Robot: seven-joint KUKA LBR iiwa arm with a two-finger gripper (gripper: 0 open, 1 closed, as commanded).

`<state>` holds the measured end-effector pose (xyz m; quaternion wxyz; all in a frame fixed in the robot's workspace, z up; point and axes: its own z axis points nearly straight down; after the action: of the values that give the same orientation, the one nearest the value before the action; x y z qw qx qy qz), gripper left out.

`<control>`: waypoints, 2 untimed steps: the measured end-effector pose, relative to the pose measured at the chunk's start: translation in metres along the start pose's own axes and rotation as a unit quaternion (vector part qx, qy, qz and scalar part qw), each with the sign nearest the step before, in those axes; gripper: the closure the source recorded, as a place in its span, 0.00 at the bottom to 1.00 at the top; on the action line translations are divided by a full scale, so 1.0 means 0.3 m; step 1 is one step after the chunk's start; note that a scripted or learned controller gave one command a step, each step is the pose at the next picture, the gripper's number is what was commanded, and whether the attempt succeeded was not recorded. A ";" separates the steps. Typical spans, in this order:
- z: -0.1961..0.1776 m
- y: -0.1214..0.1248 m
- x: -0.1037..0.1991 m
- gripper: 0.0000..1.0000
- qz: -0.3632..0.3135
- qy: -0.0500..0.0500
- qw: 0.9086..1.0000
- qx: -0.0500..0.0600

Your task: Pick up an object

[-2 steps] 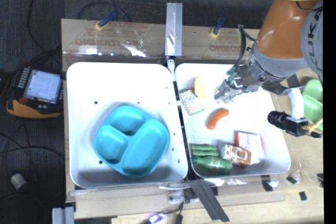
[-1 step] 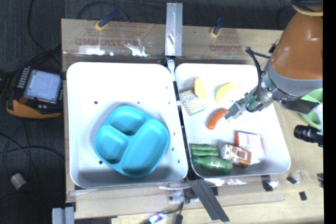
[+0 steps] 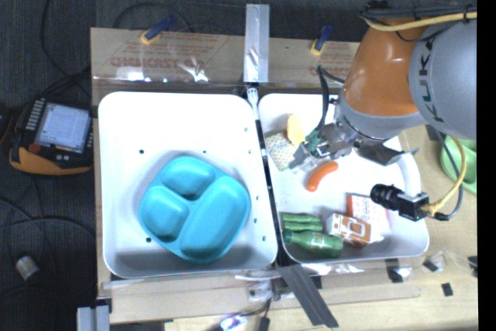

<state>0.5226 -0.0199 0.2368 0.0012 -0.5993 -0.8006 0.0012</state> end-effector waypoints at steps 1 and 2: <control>0.180 -0.177 -0.144 1.00 -0.218 0.000 0.976 -0.001; -0.087 0.117 -0.175 1.00 -0.199 -0.001 0.980 -0.002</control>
<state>0.5711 -0.0605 0.2628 -0.0006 -0.4277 -0.9039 0.0003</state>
